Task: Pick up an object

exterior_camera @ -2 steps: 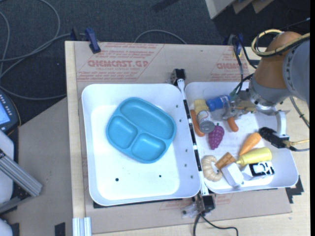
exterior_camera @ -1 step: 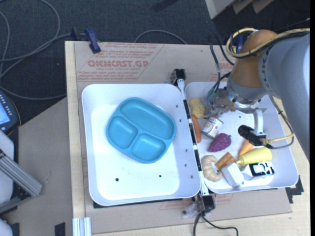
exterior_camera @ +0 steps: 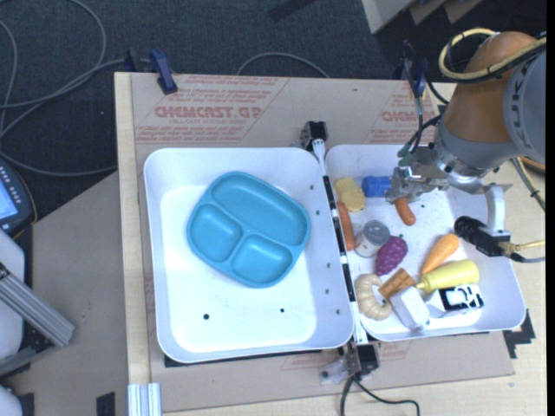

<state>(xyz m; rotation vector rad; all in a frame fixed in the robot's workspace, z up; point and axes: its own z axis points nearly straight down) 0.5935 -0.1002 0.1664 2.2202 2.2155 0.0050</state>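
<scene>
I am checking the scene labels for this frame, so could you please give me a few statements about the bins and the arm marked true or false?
1. The blue divided plate lies in the left bin. True.
2. The purple grapes sit on the blue divided plate. False: they lie in the right bin, beside a small grey round piece.
3. The end effector is above the right bin. True.
4. The carrot lies in the left bin. False: it is in the right bin, just above the yellow bottle.
5. The yellow bottle stands upright. False: it lies on its side.
</scene>
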